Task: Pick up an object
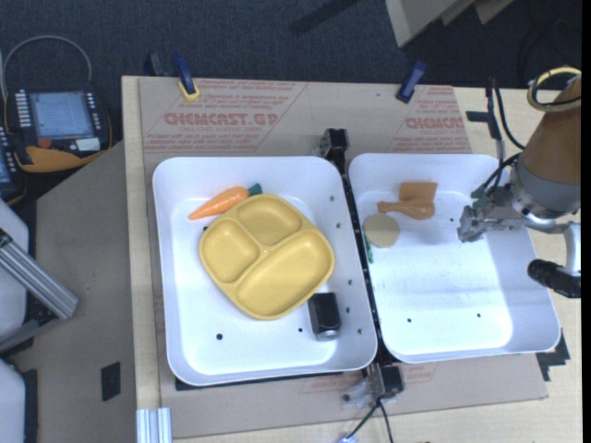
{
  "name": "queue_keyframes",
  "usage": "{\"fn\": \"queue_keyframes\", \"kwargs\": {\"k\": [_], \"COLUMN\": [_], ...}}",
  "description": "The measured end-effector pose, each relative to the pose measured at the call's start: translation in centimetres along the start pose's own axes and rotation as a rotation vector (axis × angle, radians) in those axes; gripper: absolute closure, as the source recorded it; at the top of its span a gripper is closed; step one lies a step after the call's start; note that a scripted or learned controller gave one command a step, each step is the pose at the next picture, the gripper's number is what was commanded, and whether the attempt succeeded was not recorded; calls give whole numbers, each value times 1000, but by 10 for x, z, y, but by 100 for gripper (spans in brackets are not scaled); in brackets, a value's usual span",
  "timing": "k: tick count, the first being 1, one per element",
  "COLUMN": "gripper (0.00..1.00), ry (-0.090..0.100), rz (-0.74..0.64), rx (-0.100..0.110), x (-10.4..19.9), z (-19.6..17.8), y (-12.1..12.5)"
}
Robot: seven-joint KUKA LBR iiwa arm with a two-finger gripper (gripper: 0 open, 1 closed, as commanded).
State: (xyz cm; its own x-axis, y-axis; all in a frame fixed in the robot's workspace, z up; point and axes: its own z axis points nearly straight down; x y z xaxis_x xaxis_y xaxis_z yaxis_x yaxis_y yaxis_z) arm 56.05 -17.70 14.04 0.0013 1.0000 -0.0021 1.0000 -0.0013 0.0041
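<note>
Hovering low over the right bin, the end effector carries nothing visible, its opening impossible to judge; a brown toy and tan disc lie nearby, unpicked.

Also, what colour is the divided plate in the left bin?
Yellow. The plate shows best in the camera view, beside an orange carrot.

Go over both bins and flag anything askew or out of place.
The yellow three-compartment plastic plate in the left white bin sits rotated, out of line with the bin walls. The orange toy carrot lies against its upper-left rim, and a small black block sits at its lower edge. Nothing looks spilled or damaged.
</note>
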Motion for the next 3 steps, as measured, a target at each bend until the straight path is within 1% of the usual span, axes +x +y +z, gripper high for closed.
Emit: {"fn": "queue_keyframes", "kwargs": {"k": [1, 2, 3], "gripper": [100, 100, 100], "ry": [-1, 0, 1], "rz": [-2, -3, -4], "rx": [-2, 0, 1], "x": [-3, 5, 51], "z": [-63, -121, -118], "y": [5, 4, 19]}}
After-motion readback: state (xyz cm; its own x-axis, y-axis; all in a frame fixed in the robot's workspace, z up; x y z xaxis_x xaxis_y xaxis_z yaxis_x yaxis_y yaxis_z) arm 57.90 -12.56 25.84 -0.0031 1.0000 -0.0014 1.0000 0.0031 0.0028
